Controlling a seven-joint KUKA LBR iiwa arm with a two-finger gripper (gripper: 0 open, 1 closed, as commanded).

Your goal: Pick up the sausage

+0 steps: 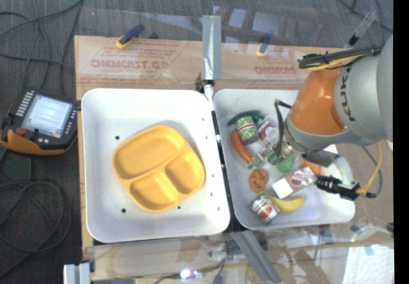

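Orange-banded arm (319, 110) over right bin (223, 148), claw (271, 148) grip unclear, sausage (241, 146) just left, apart.

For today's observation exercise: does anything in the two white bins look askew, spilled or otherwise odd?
Nothing looks spilled or damaged. The yellow three-compartment plastic tray sits skewed in the left white bin. The toy food, including the reddish-orange sausage, lies jumbled in the right white bin.

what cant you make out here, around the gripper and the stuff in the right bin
- Gripper: camera view, small and dark under the arm's orange band; whether it is open or shut cannot be told.
- Sausage: its lower end meets the clutter by the gripper; contact cannot be judged.
- Green item: partly covered by the wrist.
- Can label: too small to read.
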